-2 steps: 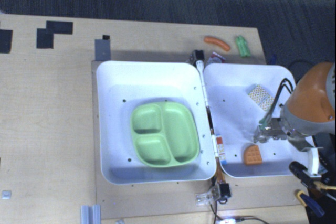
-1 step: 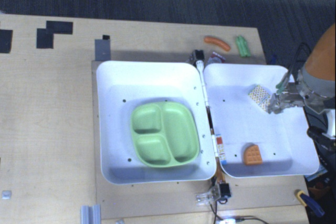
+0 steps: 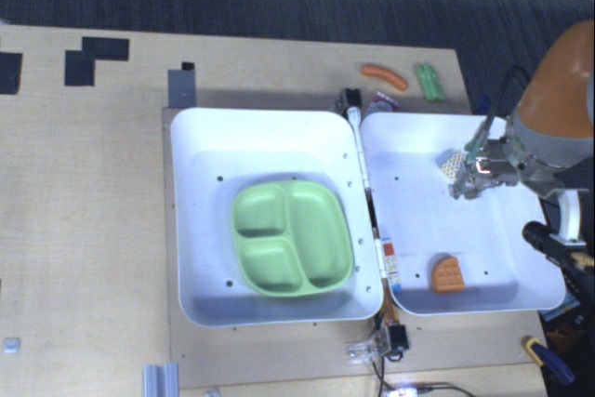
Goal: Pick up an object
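Waffle (image 3: 447,274), a small orange-brown piece, lies flat at the near side of the right bin (image 3: 521,293), close to the near wall and well apart from the gripper (image 3: 468,178). A second candidate, a small pale speckled item (image 3: 453,165), sits on the same bin's floor toward the far side, just beside or touching the gripper; which of the two cannot be told from this angle. The arm (image 3: 558,112) reaches in from the right, with the gripper low over the middle-to-far part of the right bin. Whether the pincer stands wide or narrow cannot be told; the tip is small and blurred, and nothing can be confirmed as held in it. The left bin (image 3: 200,200) contains a green divided plate (image 3: 293,237), lying flat near the centre. On the bench beyond the bins rest an orange sausage-shaped toy (image 3: 385,76) and a green toy (image 3: 429,81), side by side and clear of both bins. Assessment: the task appears to be at the approach or grasp stage. No object is lifted. The pale item looks the likelier target, given its nearness. Closing, securing and raising remain to be done.
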Motion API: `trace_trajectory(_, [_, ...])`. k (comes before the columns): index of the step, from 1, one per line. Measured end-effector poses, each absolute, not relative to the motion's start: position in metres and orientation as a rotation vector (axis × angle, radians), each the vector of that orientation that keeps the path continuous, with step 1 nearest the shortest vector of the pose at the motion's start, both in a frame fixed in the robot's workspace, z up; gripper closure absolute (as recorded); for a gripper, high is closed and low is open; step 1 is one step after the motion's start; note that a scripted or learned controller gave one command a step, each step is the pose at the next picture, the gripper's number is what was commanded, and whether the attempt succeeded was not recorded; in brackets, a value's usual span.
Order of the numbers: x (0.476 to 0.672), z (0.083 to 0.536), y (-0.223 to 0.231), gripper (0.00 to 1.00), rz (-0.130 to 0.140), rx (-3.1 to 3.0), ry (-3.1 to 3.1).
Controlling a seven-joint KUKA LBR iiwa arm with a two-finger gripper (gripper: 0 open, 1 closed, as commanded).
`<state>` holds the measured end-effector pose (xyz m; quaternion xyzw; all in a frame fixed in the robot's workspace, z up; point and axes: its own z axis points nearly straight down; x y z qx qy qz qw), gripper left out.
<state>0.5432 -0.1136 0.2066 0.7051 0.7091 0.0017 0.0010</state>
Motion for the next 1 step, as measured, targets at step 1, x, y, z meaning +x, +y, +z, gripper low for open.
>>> trace_trajectory(1, [0.4871,0.2169,-0.0933,1.00,0.003,2.217,2.223])
